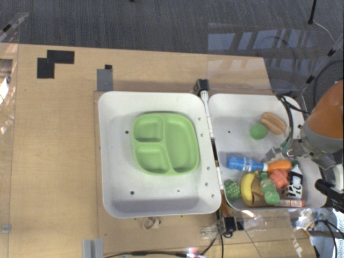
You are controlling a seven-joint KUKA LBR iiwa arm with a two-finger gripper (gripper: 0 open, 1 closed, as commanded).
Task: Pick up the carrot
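Observation:
The carrot [279, 165], short and orange, lies in the right bin [236, 117] near its right side, in a crowded pile of toy food. My gripper [283, 150] reaches in from the right and hangs just above the carrot's upper edge, very close to it or touching it. The grey wrist and the orange band [328, 112] rise behind it at the right edge.
Around the carrot lie a blue bottle [243, 163], a banana [247, 187], a red piece [282, 180], a green bottle [270, 191] and a black-and-white item [294, 186]. Further back sit a green ball [258, 131] and a bread roll [274, 122]. The left bin holds a green divided plate [164, 144].

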